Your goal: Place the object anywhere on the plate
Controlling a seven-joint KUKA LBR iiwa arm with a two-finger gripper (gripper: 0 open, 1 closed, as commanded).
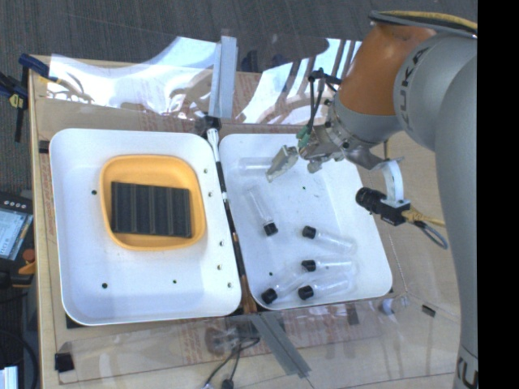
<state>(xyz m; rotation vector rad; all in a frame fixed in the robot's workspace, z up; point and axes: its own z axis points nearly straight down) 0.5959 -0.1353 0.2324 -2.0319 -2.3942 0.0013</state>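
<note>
The grey arm [438, 136] came in from the right, its orange band [381, 71] above the wrist, and bent down over the far part of the right bin [369, 274]. The tool [280, 164] hung low at that bin's far left corner, angled toward the left and slightly toward the near side. Whether it was apart or together could not be told, and nothing could be made out between its tips.

The task's things, clear tubes with black caps, all lay in the right bin. One tube [262, 211] lay near the middle left with its cap pointing to the near side. Another [328, 238] lay right of centre. More tubes [312, 282] were bunched along the near edge.

The yellow plate [150, 173] sat in the left bin [81, 282], toward its far side, with a dark ribbed insert [152, 209] in its hollow. Both bins rested side by side on the surface [146, 339].
</note>
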